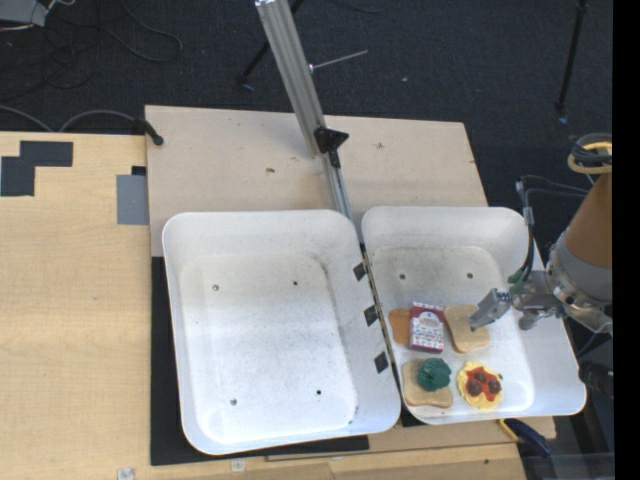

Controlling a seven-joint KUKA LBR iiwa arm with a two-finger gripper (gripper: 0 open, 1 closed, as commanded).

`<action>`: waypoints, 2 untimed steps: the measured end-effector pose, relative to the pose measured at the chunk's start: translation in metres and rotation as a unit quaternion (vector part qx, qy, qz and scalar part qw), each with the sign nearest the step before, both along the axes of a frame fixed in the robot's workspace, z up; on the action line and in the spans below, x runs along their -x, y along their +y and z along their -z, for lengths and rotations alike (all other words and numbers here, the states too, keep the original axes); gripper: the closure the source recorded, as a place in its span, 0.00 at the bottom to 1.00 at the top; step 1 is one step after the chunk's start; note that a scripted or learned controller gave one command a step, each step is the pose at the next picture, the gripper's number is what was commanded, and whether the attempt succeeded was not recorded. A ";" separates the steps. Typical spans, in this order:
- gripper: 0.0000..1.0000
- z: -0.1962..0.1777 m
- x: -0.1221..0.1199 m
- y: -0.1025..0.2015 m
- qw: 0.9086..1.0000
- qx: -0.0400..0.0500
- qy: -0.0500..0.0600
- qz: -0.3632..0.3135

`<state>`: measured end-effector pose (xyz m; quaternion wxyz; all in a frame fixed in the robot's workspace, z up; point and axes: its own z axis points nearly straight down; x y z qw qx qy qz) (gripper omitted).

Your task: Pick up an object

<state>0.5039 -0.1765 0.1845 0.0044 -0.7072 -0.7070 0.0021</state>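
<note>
Gripper (487,311) low in right bin (440,230), fingertips at upper right edge of tan bread slice (466,330). Finger state: cannot tell. Red carton (427,328) lies just left of slice.

The right bin's (440,230) far half lies open. Its near half is crowded: box (426,328), toast (467,330), green piece (433,374) and yellow piece (481,384) sit close together.
</note>
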 end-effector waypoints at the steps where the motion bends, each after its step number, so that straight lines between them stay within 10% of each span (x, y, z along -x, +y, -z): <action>1: 0.00 0.057 0.009 0.008 1.000 0.000 0.000 0.000; 2: 0.00 0.093 0.009 0.008 1.000 0.001 -0.004 0.001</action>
